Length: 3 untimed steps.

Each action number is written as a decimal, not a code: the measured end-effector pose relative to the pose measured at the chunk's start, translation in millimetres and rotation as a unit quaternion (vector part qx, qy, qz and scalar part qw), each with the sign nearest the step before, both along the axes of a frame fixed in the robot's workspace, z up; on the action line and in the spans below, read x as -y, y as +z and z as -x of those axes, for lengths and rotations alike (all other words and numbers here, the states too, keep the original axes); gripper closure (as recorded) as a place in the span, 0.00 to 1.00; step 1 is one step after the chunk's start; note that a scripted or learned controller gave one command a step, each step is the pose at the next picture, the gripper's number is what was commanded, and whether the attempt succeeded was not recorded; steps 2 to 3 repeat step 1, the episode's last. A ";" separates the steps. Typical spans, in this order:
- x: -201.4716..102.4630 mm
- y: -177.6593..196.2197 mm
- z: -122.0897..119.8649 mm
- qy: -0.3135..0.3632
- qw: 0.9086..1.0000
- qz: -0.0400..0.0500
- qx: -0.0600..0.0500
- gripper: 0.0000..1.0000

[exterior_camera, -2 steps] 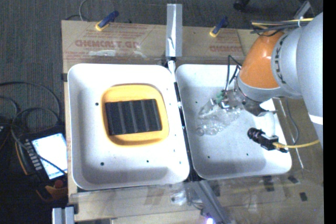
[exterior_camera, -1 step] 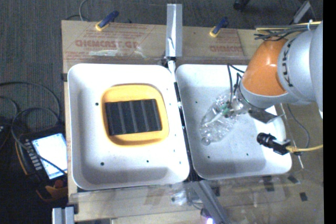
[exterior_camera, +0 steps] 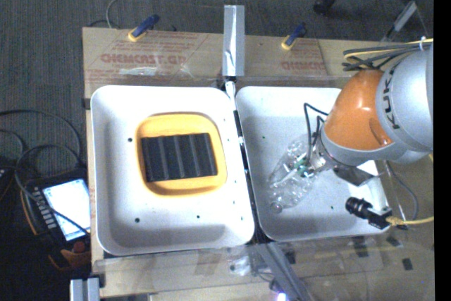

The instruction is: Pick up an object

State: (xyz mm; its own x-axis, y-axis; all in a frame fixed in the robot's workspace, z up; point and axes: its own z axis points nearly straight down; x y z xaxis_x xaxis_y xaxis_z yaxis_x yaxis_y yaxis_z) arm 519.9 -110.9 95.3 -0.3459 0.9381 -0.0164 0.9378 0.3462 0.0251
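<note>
Arm (exterior_camera: 380, 113): reaches in from the right, over the right bin (exterior_camera: 275, 109).
Gripper (exterior_camera: 313, 164): hidden under the wrist, just above the clear bottle (exterior_camera: 290, 176).
Bottle: lying in the right bin.
Left bin (exterior_camera: 113, 151): holds a yellow tray (exterior_camera: 182, 155) with a dark ribbed insert.

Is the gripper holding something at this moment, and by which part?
It cannot be told. The arm hides the gripper's tip above the clear plastic bottle in the right bin.
</note>
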 end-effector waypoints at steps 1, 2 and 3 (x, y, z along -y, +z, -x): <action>-1.6 -0.1 26.3 -0.007 1.000 0.000 0.001 0.00; -1.6 -0.1 26.3 -0.007 1.000 0.000 0.001 0.00; -1.6 -0.1 26.3 -0.007 1.000 0.000 0.001 0.00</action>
